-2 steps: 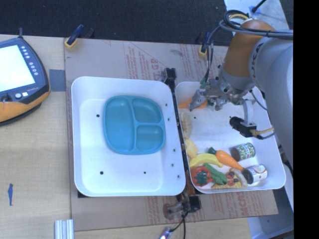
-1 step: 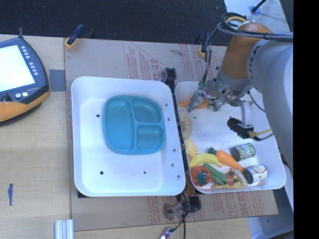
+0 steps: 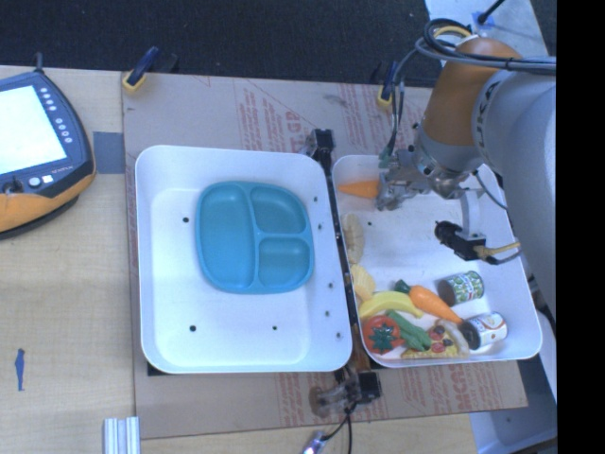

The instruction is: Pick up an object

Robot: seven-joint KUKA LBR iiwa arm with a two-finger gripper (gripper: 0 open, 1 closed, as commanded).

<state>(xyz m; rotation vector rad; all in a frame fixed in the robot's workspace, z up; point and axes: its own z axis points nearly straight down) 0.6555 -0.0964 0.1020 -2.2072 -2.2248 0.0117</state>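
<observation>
My gripper (image 3: pixel 389 197) hangs over the far left corner of the right bin (image 3: pixel 416 244), its tip right against an orange carrot-like piece (image 3: pixel 359 190) lying there — whether my fingers are spread or closed around it, I cannot tell. Along that bin's near edge sits a cluster — a banana (image 3: pixel 386 303), a second carrot (image 3: pixel 435 303), a green-labelled can (image 3: pixel 461 287) and a red-and-white can (image 3: pixel 487 329). The left bin (image 3: pixel 161 282) holds a blue divided plate (image 3: pixel 253 235) near its middle.
</observation>
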